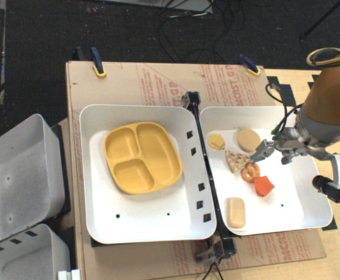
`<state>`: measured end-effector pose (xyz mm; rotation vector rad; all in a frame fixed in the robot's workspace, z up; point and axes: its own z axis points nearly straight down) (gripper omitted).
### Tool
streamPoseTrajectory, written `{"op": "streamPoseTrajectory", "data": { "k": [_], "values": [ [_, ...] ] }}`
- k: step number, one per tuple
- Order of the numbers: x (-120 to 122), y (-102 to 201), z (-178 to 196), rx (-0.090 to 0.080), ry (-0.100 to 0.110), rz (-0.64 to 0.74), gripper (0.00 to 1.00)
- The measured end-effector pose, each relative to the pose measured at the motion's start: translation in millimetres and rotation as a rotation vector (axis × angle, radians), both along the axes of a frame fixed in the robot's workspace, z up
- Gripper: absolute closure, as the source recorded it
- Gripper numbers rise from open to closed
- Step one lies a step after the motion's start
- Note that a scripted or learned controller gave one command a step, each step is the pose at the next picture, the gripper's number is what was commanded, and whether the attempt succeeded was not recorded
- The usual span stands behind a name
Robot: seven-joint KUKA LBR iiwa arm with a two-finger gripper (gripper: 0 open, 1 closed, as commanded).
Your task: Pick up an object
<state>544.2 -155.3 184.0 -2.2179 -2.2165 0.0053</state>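
Reaching in from the right, the claw (265, 150) is hovering low over the right bin (309, 212), its tip sitting near the orange ring-shaped piece (251, 171); whether it is released or clenched I cannot tell, and nothing is showing as gripped.

Nearest the camera in that bin, a pale tan block (235, 212) is lying by itself, well apart from the rest. Behind it, a red block (264, 186) is resting just beside the ring-shaped piece, which is touching a beige speckled wedge (235, 160). Farther back, a round tan disc (248, 139) and a small yellow lump (217, 142) are sitting near each other. Any of these could serve as the object to pick up, and the ring and wedge look like the closest candidates.

In the left bin (94, 214), a yellow divided plate (142, 156) is lying well apart from the claw. Both bins are resting on the table (135, 77), which is carrying clamps at its far edge.

As a judgement, the crowding is posing the main risk: descending among ring, wedge and red block, the claw could be pushing one aside or pinching two at once. The ring also looks flat and low, so it might be slipping out of the grip.
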Motion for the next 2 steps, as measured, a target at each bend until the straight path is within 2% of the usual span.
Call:
{"op": "streamPoseTrajectory", "data": {
  "k": [1, 2],
  "values": [
    [0.6, 1.4, -64.5, 0.000, 0.000, -0.001, 0.00],
    [0.1, 2.1, -93.7, -0.001, -0.003, -0.001, 0.00]
  ]
}}
